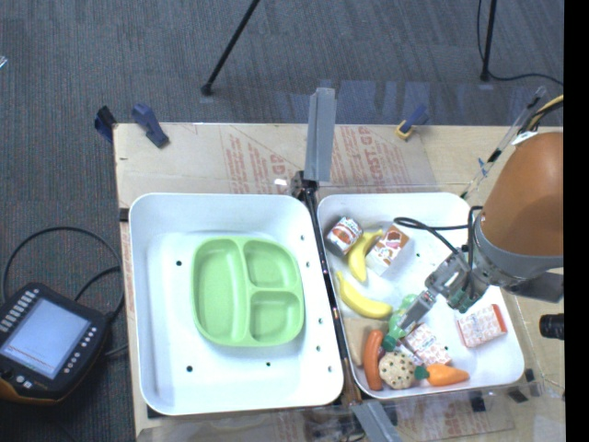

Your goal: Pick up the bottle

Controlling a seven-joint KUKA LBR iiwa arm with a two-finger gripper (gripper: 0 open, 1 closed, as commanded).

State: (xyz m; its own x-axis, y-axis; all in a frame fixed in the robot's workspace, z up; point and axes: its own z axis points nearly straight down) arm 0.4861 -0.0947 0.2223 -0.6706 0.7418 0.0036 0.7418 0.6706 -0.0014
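A: Where is the arm (520,215)?

B: It reaches in from the right over the right bin (502,357), and its gripper (405,325) points down and to the left, into the pile of toy food near the bin's front.

A: And the bottle?

B: The green bottle (401,319) lies in the right bin, just right of the lower banana (362,299) and above the hot dog (372,357). The gripper tip sits right on top of it.

A: Are the fingers pinching it?

B: I cannot tell; the tip overlaps the bottle and the fingers blur into it, so spread or pressed together is unclear.

A: What else is in that bin?

B: A second banana (358,254) stands between a small can (343,233) and a little carton (387,250) near the back. A cookie (397,369) and a carrot (444,374) lie at the front edge, with a red and white packet (426,344) just above them and another packet (481,325) to the right, under the wrist.

A: And the left bin (156,247)?

B: It holds a green divided plate (248,290), lying flat in the middle
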